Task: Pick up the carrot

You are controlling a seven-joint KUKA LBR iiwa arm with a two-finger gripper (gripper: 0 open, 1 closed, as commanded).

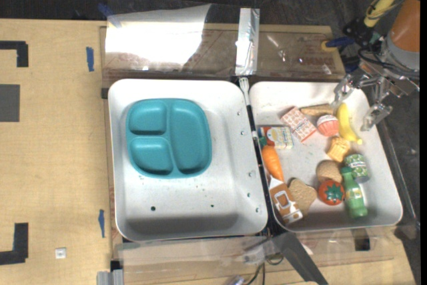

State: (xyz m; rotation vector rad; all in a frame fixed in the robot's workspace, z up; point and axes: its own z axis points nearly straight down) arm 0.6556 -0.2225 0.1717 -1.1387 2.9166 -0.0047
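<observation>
Your bench [47,143] is pale wood, set against a dark floor at the top of the camera view, with clear plastic sheeting taped behind the two white bins.

The carrot [272,161] lies in the right bin [390,210], close against that bin's left wall, roughly halfway down it. It is orange and points slantwise, its narrow end toward the lower right. Nothing is gripping it.

Just above the carrot you have a small printed carton [278,137], and just below it a brown-and-white box [285,205] with a tan biscuit-shaped piece [302,194] touching it. Farther right you can see a pink wafer packet [297,123], a red-and-white cupcake-like toy [327,124], a banana [346,122], a yellow cheese-like block [338,148], a round brown piece [327,171], a tomato [331,191] and a green bottle [355,193] along the right side.

The left bin [220,203] holds a teal divided plate [170,137], well apart from the carrot.

The gripper [360,100] sits over the right bin's upper right corner, near the banana and well away from the carrot. You can make out two metal fingers [371,117] standing apart with nothing between them. The arm's orange band [405,27] shows at the top right.
</observation>
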